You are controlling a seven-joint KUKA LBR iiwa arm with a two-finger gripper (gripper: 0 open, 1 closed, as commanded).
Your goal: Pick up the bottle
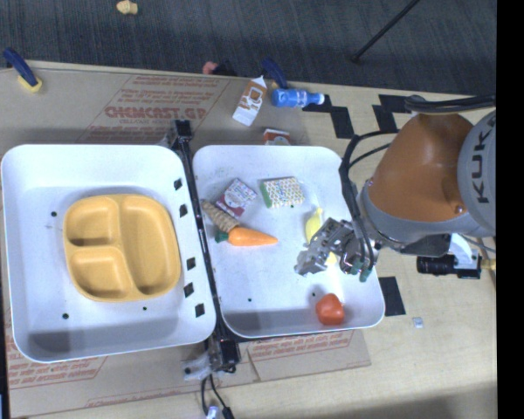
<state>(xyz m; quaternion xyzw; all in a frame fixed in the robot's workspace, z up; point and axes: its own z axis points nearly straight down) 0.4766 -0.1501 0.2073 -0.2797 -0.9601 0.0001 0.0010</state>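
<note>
- Bottle [313, 225], yellow, lies in the right bin [271, 317], near its right wall, just beside the pincer [319, 256].
- Pincer low in the bin; nothing seen between its fingers, whether wide or narrow I cannot tell.
- No lift yet: grasp and raise both remain, by my reading.

The right white plastic bin [211, 304] is crowded: an orange toy carrot [251, 238], a small pink carton [239, 195], a green patterned box [282, 192] and a red round fruit [330, 309] ring its floor. Bare floor lies between carrot and fruit.
</note>
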